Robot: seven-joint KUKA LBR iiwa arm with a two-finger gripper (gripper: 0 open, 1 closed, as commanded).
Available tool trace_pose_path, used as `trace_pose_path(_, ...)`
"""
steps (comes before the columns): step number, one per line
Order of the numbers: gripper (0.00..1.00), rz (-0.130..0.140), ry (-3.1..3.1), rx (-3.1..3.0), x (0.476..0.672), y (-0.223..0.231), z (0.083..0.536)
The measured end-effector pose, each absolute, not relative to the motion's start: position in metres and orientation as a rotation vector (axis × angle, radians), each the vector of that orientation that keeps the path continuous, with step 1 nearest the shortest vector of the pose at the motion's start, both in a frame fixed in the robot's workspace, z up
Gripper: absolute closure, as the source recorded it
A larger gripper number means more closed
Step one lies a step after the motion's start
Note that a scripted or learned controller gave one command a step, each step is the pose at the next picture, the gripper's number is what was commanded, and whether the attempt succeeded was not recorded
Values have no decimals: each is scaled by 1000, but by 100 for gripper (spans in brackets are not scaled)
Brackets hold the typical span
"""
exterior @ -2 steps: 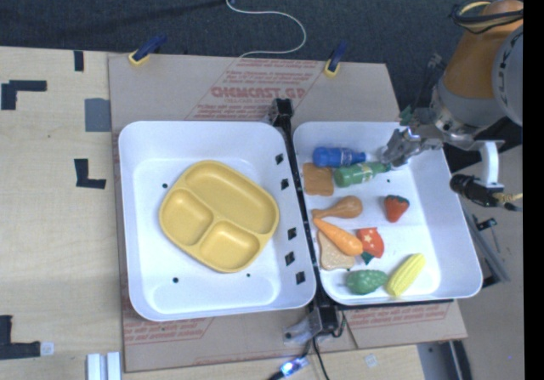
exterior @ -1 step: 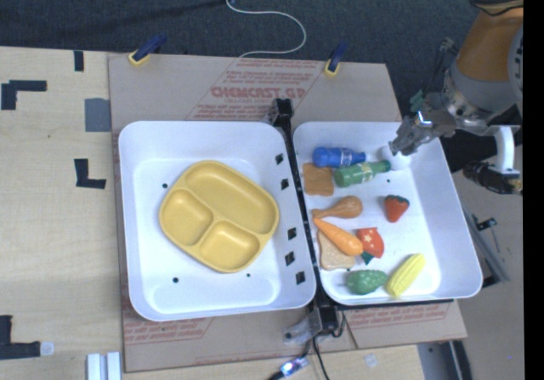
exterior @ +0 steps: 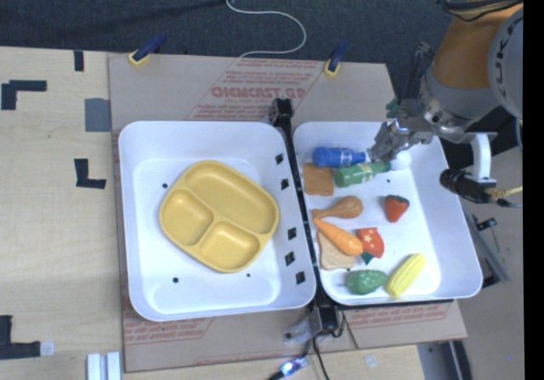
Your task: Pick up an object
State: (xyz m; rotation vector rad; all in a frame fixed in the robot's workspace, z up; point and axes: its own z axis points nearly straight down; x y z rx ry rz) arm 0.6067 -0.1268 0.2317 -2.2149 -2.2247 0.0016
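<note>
— Where's my gripper (exterior: 384, 149)?
— Over the right bin (exterior: 450, 238), near its far edge, right above the green bottle (exterior: 360, 172).
— Fingers?
— I can't tell from here; nothing visibly held. The blue bottle (exterior: 337, 156) lies just beside the green one, and the strawberry (exterior: 396, 207) sits toward the bin's middle.

Two white bins sit side by side on the bench. The left bin (exterior: 136, 225) holds a yellow divided tray (exterior: 218, 214). The right bin (exterior: 450, 242) holds toy food: blue bottle (exterior: 337, 155), green bottle (exterior: 361, 172), drumstick (exterior: 338, 208), carrot (exterior: 338, 237), strawberry (exterior: 396, 207), corn (exterior: 405, 274). The gripper (exterior: 384, 150) hangs over the bottles at the far side of the right bin.
</note>
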Motion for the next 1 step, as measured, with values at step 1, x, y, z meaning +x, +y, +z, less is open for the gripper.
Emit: trace_pose_path(1, 100, 2, -2224, -2214, 573, -82, 236)
